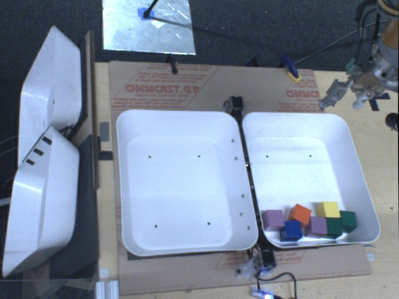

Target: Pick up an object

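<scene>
Camera view: two shallow white plastic bins sit side by side on a brown cardboard sheet (187, 83) laid over the bench. The left bin (134, 129) and the right bin (349, 136) touch along their shared inner edge. The task objects, small coloured cubes, are clustered at the near end of the right bin: a light purple cube (272, 219), an orange cube (300, 213), a blue cube (291, 230), a second purple cube (318, 225), a yellow cube (328, 208) and a green cube (343, 222), most touching their neighbours. The two-finger gripper (346, 95) hangs above the far right corner of the right bin, well apart from the cubes; its fingers are spread, released, with nothing between them.
</scene>
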Action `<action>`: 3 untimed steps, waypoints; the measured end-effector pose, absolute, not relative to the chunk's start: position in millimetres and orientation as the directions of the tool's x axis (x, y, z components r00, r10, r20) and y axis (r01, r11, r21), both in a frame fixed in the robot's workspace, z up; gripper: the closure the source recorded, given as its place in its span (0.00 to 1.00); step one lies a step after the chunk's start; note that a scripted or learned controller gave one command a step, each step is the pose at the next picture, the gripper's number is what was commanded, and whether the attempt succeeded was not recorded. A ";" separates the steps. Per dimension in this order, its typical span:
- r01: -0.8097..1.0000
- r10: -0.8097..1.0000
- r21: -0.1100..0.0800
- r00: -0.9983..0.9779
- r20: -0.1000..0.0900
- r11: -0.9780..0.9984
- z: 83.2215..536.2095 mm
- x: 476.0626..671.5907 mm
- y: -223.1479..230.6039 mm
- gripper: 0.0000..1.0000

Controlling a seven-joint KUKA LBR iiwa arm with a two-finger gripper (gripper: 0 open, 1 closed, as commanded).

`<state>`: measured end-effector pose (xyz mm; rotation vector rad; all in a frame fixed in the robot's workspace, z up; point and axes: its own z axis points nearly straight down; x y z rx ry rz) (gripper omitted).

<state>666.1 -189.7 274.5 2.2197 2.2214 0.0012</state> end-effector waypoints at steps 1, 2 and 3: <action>1.000 1.000 -0.006 -0.002 0.002 0.002 185.2 647.1 -165.4 0.00; 1.000 1.000 -0.003 -0.004 0.002 0.004 153.1 600.8 -110.7 0.00; 1.000 1.000 0.003 -0.006 0.001 0.006 188.3 550.0 -37.9 0.00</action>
